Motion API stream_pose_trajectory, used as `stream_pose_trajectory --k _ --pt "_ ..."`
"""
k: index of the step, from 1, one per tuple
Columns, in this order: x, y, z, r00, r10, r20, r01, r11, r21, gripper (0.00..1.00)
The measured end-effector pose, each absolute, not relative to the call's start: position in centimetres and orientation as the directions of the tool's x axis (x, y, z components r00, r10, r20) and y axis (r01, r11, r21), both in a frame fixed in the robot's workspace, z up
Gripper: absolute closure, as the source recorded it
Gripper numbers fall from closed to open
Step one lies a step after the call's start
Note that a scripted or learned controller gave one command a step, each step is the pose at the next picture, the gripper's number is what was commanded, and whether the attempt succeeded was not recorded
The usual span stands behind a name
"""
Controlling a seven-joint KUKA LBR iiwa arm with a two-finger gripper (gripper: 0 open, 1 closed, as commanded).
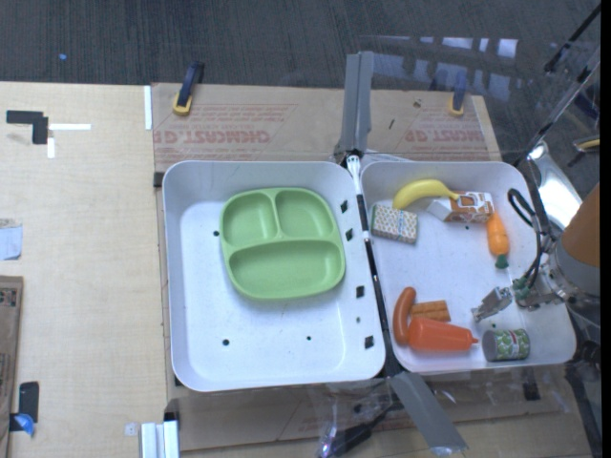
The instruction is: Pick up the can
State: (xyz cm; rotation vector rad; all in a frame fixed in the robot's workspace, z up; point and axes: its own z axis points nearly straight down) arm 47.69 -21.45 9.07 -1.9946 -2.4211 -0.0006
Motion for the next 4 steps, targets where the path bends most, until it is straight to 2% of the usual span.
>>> stream_pose_trajectory --k 1,2,3,4 --pt "51.2 -22.2 29.3 0.119 0.993 -0.002 0.993 -0.119 -0.001 0.0" --pt "50.7 -20.9 12.4 0.143 0.99 0.0 0.99 -0.143 -0.004 0.0" --pt "50.7 -20.9 12.4 0.143 0.99 0.0 0.99 -0.143 -0.003 0.0" --pt "47.7 -20.0 9.1 0.056 0.998 0.001 0.998 -0.056 -0.003 0.0"
